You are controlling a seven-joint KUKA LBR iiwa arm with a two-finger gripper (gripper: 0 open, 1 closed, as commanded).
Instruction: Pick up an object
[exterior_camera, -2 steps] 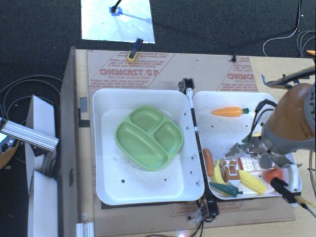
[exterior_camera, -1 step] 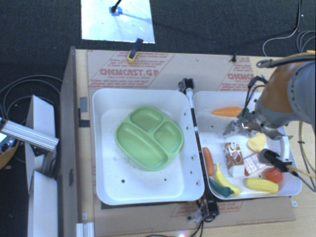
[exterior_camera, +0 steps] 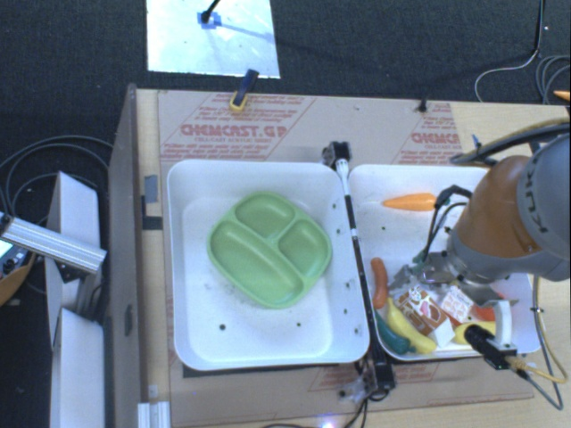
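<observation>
In the right bin (exterior_camera: 398, 239), down toward its 6 o'clock edge: a huddle of small things. At 9 o'clock of the huddle, a red sausage (exterior_camera: 380, 281), lengthwise just beside the bin's left wall. At 6 o'clock, a yellow banana (exterior_camera: 408, 330), slanted, touching a red-and-white printed packet (exterior_camera: 430, 310) at its 1 o'clock. At 3 o'clock of the packet, a second small yellow piece (exterior_camera: 466, 333) and a scrap of red (exterior_camera: 483, 312), both too small to name. Well apart, up at 12 o'clock of the same bin, an orange carrot (exterior_camera: 410, 201), lying crosswise. Low over the huddle's 12 o'clock side, close above the packet, the gripper (exterior_camera: 419, 273), reaching in from 3 o'clock on the grey arm (exterior_camera: 504, 230) with its orange band; open or closed, cannot tell from this slant. In the left bin (exterior_camera: 192, 194), near centre, a green divided plate (exterior_camera: 270, 250), lying flat, compartments facing up, one corner toward 5 o'clock.
</observation>
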